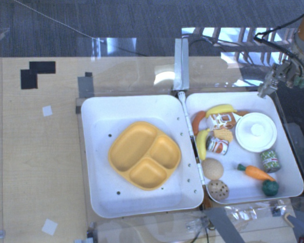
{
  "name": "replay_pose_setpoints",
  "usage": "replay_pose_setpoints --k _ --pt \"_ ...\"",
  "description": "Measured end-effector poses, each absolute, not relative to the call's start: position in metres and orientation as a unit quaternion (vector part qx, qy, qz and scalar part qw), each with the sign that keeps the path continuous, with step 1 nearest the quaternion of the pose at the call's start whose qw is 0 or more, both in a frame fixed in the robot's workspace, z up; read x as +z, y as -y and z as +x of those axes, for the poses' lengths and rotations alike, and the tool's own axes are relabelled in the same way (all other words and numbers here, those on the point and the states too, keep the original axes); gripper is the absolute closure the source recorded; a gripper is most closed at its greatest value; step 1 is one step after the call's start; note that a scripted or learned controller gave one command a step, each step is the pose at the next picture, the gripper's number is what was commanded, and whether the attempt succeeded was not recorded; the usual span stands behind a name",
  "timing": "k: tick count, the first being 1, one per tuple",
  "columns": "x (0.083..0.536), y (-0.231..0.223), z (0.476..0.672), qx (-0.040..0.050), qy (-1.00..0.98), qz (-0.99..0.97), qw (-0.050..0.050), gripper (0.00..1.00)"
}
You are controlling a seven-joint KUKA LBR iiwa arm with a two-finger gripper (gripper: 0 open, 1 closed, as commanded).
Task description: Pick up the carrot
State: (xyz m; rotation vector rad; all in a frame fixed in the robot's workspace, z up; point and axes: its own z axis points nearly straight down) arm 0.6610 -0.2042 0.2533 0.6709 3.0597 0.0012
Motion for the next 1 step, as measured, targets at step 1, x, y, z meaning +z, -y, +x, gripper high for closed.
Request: replay_pose_setpoints --k 1 --pt "0.2291 0.1859 0.6190 0.0003 -0.981 0.196 0.001 1.00"
